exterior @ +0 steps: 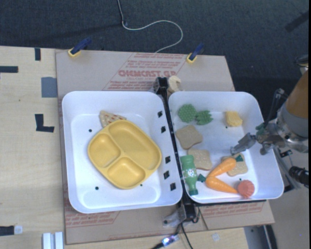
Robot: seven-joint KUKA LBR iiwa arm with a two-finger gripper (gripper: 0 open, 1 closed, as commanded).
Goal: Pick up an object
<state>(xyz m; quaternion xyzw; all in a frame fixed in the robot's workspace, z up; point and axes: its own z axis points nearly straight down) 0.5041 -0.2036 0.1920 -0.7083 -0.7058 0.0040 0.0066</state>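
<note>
At the frame's right, the fingers [242, 147] hang over the right bin [251, 101]; their spread I cannot tell. Just below lie toy carrots [221, 176], bread slices [188, 136] and a green bottle [189, 174]. The left bin [72, 139] holds a yellow compartment tray [124, 153].

One fixed camera, high over the bench [20, 154], looking down at a slant from a middling distance. Both bins fit whole: left bin [75, 191], right bin [267, 183] beside it. The arm [300, 108] enters right of the right bin.
</note>
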